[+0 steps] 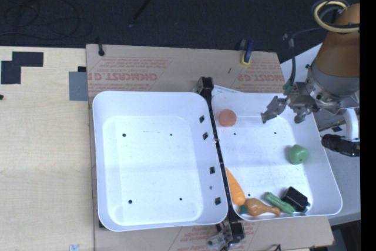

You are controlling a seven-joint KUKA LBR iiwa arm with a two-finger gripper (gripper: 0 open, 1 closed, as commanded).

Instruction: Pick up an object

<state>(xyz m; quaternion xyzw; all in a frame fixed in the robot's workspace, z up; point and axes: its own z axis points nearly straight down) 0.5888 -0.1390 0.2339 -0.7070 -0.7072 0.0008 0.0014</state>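
Camera view gives us the gripper above the right bin's far edge, its dark metal fingers spread apart with nothing between them. On the bin's smooth white floor we see a round pink ball, a green apple, a tapered orange carrot, a boxy black block, and a green pod.

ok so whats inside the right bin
The right bin holds a pink ball, a green ball, a carrot, an orange piece, a green piece and a black block. Anything beneath that clustered pile is covered.
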